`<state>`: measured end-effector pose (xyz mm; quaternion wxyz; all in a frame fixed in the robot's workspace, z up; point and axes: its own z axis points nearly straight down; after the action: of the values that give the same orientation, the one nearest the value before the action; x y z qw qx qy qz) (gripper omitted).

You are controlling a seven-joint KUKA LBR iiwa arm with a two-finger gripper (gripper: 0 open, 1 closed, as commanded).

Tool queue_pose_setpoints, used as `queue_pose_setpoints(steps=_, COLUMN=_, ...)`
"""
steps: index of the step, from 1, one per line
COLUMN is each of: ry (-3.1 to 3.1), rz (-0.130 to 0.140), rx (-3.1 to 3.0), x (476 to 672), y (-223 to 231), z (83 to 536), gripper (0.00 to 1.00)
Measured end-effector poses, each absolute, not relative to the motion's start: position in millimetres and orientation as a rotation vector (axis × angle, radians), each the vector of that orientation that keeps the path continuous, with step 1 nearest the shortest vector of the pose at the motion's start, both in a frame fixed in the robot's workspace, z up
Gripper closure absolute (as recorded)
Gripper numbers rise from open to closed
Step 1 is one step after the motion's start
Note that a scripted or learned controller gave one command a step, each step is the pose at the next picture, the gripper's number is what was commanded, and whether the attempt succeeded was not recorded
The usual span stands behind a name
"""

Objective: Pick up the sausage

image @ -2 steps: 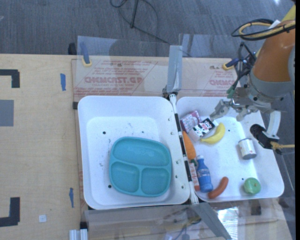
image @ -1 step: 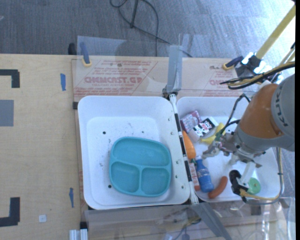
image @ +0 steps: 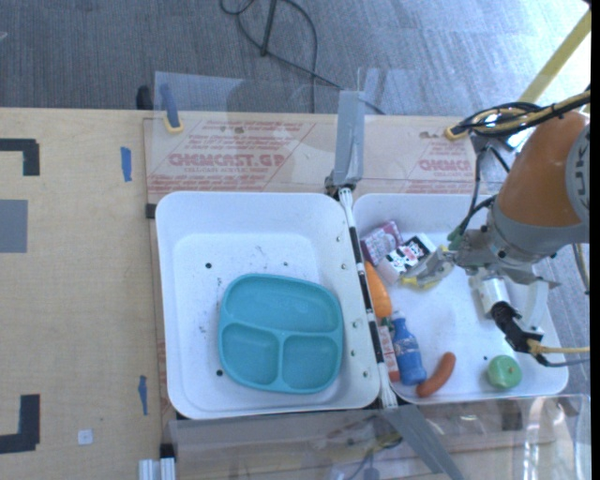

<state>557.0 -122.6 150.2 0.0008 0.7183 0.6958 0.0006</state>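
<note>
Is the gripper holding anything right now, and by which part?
Cannot be told: the gripper sits over the right white bin, apart from the reddish-brown sausage lying near the bin's front edge.

A robotics lab. A wooden bench marked with black tape holds two white bins behind clear plastic guards. Cables trail across grey carpet.

The robot's grey metal arm carries a broad, rounded orange band above the wrist. Black and yellow cables loop along its upper side, and a thin black cable runs down beside the grey section. Below the wrist sit pale, whitish blocky parts and a black fitting from which a yellow cable leads. The hand is small, grey and metallic.
</note>
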Motion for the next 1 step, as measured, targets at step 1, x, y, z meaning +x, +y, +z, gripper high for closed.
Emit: queue_pose_setpoints(steps=1, ry=2.403, rz=0.014, rx=1.994, x=484.9, y=-115.7, z=101.5, gripper=0.00)
